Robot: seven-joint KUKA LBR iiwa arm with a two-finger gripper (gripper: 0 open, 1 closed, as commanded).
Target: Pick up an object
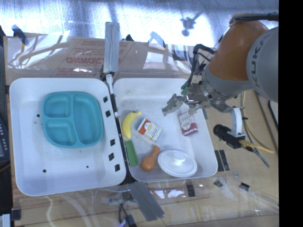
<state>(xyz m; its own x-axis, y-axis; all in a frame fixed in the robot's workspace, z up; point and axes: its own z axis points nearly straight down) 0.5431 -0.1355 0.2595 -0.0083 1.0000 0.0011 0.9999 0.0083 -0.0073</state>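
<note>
Gripper: the gripper [182, 103] hangs over the upper middle of the right bin [203, 148], fingers spread apart with nothing between them.
Nearest thing: a small red and white packet [188, 123] lies flat on the bin floor just below and right of the fingers, apart from them.
How it handles: I judge it light and thin, likely soft and a bit slick; lying flat, it gives little to bite on, so a pinch across its short sides looks best.
Close by: a small orange and white carton [149, 130] lies left of the packet; a banana [129, 123] is beside that, with a green stick [131, 152] below it.
Lower bin: a brown drumstick toy [150, 160] touches a round white lid [177, 162].
In the way: nothing sits between gripper and packet; the bin's right wall is near.
Further off: the left bin [23, 174] holds a blue divided plate [72, 118].
</note>
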